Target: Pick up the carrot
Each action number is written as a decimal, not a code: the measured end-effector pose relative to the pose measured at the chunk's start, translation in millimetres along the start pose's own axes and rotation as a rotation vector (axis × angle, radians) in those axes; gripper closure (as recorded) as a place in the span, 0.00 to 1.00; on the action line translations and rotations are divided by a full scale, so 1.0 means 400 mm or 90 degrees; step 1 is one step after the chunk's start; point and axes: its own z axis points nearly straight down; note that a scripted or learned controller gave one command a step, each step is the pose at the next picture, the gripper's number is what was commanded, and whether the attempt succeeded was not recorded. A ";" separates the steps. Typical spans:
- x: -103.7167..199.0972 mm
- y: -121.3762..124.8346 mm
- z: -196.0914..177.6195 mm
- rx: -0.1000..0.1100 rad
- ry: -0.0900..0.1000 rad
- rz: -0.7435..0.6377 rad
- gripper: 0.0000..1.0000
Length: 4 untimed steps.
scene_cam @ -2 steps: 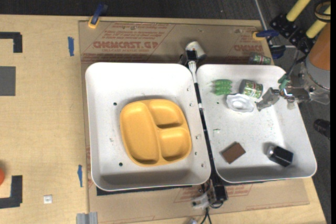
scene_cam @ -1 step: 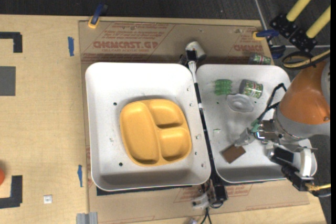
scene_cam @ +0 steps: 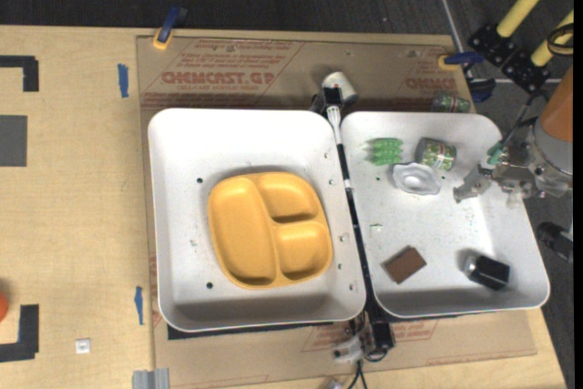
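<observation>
Orange-red shows as one small sliver (scene_cam: pixel 3 305) at the far left edge of the bench. It is cut off by the frame, so you cannot tell whether it is the carrot. That leaves the carrot's place uncertain: no item in either bin clearly reads as one.

You have one shallow white left bin (scene_cam: pixel 173 196), and in it lies one yellow plastic divided plate (scene_cam: pixel 269 228) with three compartments, none of them holding anything.

Touching it on the right is one shallow white right bin (scene_cam: pixel 519 287), which holds five items:
- one ridged green plastic piece (scene_cam: pixel 384 150) at the far side
- one pale grey crumpled cup-like piece (scene_cam: pixel 414 179) just near of the green piece
- one green printed can (scene_cam: pixel 435 154) just beside the cup-like piece
- one flat brown square (scene_cam: pixel 404 264) at the near side
- one small black block (scene_cam: pixel 487 271) to the right of the square

Your one gripper (scene_cam: pixel 475 185) hangs over the right part of that bin, near the can and apart from every item. You cannot tell whether it is released or clenched, and nothing is seen in its grasp.

Judged from this, the pick is not done. Finding the carrot, closing on it and lifting it all remain.
</observation>
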 end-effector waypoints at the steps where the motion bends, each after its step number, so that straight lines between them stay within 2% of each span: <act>1: 0.001 0.002 -0.025 -0.001 0.000 -0.001 1.00; 2: 0.056 -0.051 -0.205 0.000 0.000 0.132 1.00; 3: 0.171 -0.196 -0.174 0.003 0.001 0.202 1.00; 4: 0.351 -0.225 -0.081 0.004 0.001 0.440 1.00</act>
